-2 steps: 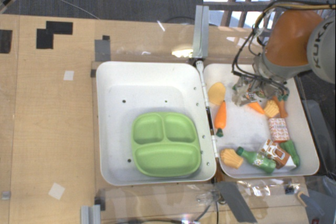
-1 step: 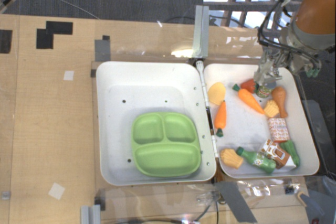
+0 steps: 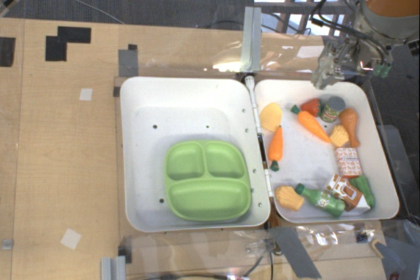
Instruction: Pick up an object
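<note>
The right bin (image 3: 298,160) holds several toy foods. Among them are a yellow lemon (image 3: 270,116), a small carrot (image 3: 275,144) by the bin's left wall, a longer carrot (image 3: 314,126), a red tomato (image 3: 310,106), a grey can (image 3: 334,108), a brown drumstick (image 3: 350,121) and a green bottle (image 3: 321,199). My gripper (image 3: 326,75) hangs over the back rim of this bin, up and right of the tomato, apart from every object. I see nothing held in it.
A green divided plate (image 3: 207,179) lies in the left bin (image 3: 151,108). A metal post (image 3: 252,36) rises behind the wall between the bins. More items crowd the right bin's right side: a striped packet (image 3: 348,162), a carton (image 3: 344,189) and a yellow piece (image 3: 289,197).
</note>
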